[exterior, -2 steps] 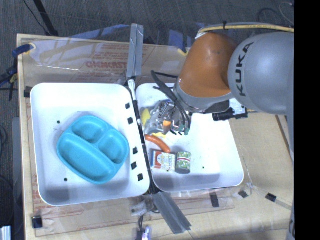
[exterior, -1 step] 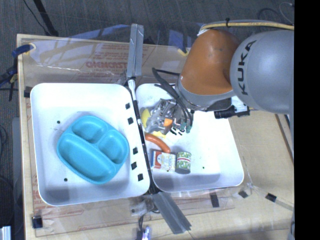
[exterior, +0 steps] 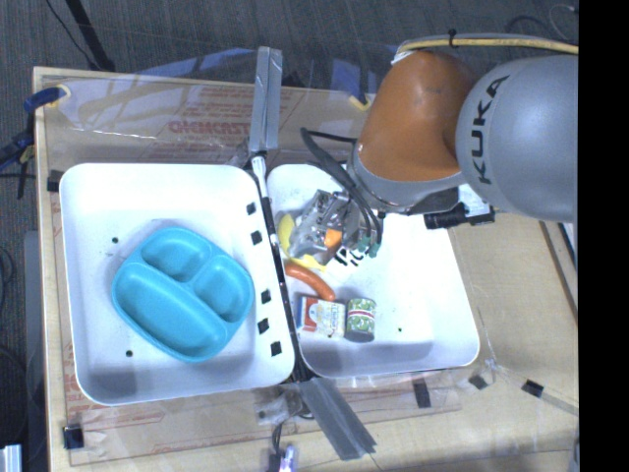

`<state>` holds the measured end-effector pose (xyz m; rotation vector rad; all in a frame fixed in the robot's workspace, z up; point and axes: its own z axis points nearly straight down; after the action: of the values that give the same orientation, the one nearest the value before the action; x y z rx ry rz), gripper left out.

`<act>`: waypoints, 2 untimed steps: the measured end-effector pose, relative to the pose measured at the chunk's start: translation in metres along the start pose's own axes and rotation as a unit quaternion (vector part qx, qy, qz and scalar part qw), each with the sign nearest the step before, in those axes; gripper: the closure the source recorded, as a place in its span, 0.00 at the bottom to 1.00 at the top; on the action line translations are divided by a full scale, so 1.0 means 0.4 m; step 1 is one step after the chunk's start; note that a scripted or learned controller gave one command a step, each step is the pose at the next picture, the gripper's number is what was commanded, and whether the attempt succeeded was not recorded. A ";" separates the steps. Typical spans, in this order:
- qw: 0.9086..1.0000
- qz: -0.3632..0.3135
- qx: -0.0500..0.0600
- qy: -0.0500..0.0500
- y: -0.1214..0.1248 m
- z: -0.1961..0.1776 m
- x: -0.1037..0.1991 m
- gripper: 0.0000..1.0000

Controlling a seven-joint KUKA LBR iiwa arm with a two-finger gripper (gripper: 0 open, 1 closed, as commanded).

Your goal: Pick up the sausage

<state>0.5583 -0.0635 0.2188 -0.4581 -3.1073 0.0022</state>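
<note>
- Two white bins sit side by side on the worktop (exterior: 511,293); the left bin (exterior: 88,264) has a blue divided plate (exterior: 184,291) in it.
- Sausage (exterior: 311,281) lies in the right bin (exterior: 432,303), near its left wall, just above a small carton (exterior: 321,316) and a green can (exterior: 361,319).
- Claw (exterior: 329,226) hangs just above the sausage, by a yellow item (exterior: 287,232); can't tell how wide it's open, or if it's got anything.

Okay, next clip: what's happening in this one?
A KUKA arm reaches in from the right, its claw lowered into the right bin over a cluster of toy food. The sausage lies on the bin floor just below the claw, next to a yellow item, with a small carton and a can nearer the front. The left bin holds a blue divided plate.
</note>
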 end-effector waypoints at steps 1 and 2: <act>0.996 0.086 0.000 0.000 -0.143 -0.061 -0.075 1.00; 0.993 0.121 0.000 0.001 -0.165 -0.058 -0.015 1.00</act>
<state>0.5451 -0.1285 0.2420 -0.8294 -3.0282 0.0013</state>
